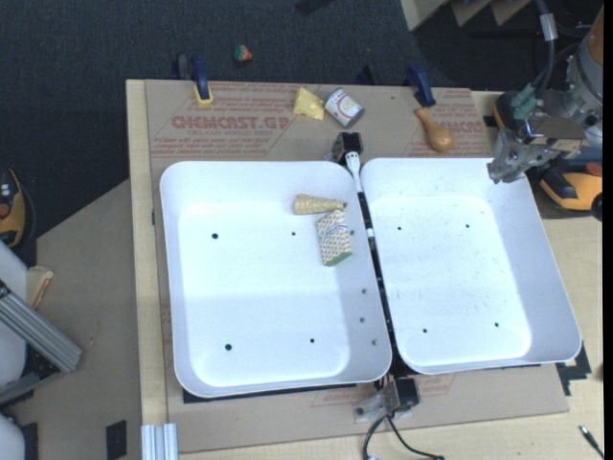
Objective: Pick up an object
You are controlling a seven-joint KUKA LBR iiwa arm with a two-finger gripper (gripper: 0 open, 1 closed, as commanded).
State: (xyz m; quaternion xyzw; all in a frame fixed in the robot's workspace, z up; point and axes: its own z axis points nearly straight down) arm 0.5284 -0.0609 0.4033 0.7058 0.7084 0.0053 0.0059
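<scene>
Cables [388, 429] trail off the bottom edge, nearest the lens, below the surface [239, 123]. Two white bins sit on it side by side: the left bin [259, 343] holds a tan cone-shaped piece [317, 204] and, touching it, a patterned packet [333, 237], both near its upper right wall. The right bin [460, 343] lies beside it. The end effector [506, 166] hangs over that bin's upper right corner; whether it is released or clenched cannot be told, being dark and partly cut off.

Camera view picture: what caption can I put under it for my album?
Robot gripper hovers at the right bin's far corner; a cone and patterned packet lie in the left bin.
</scene>
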